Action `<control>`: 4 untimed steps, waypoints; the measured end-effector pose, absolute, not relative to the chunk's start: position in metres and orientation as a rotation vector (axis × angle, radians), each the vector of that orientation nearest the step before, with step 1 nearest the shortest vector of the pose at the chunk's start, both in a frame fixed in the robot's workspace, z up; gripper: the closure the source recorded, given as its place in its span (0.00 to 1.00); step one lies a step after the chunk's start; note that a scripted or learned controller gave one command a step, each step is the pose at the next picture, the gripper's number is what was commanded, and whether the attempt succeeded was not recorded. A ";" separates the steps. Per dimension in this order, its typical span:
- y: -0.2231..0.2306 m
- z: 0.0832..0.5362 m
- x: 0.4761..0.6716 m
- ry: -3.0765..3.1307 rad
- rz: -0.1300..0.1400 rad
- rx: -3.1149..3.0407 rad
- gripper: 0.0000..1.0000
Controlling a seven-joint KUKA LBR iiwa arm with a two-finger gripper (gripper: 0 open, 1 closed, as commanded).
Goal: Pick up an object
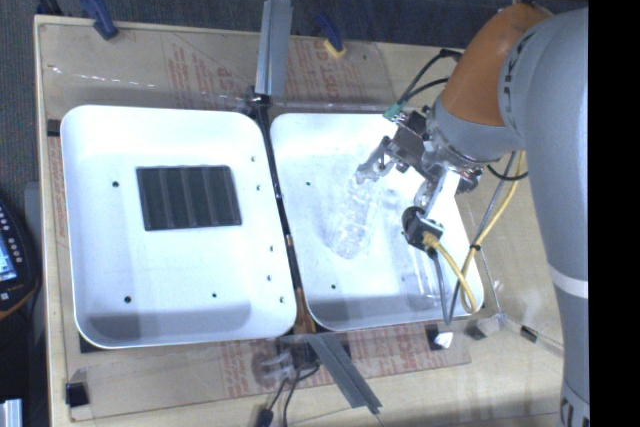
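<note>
At the near edge of the bench a grey metal bar point(345, 377) lies at a slant below the two bins. In the right bin point(310, 205) a clear plastic bottle point(352, 215) rests near the middle, hard to see against the white floor. The gripper point(385, 160) hangs just above its upper end; whether the fingers are apart or closed I cannot tell. The left bin point(90, 215) holds a dark ribbed block point(188, 197). The red print on the board point(180, 65) is perhaps text, but unreadable

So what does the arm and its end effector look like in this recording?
The arm is bulky and rounded, grey, with an orange band above the wrist. Black, green and yellow cables run around the wrist. The end effector is small, metallic grey and black.
</note>
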State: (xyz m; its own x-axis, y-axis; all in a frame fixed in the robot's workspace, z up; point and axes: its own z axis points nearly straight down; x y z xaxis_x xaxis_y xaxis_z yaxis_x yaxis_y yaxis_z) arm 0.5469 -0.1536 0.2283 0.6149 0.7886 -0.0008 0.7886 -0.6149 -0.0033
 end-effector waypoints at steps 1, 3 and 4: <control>-0.169 0.260 0.532 -1.903 0.000 -2.502 0.00; -0.206 0.321 0.487 -1.112 0.000 -2.937 0.00; -0.142 0.288 0.513 -0.629 0.009 -3.072 0.00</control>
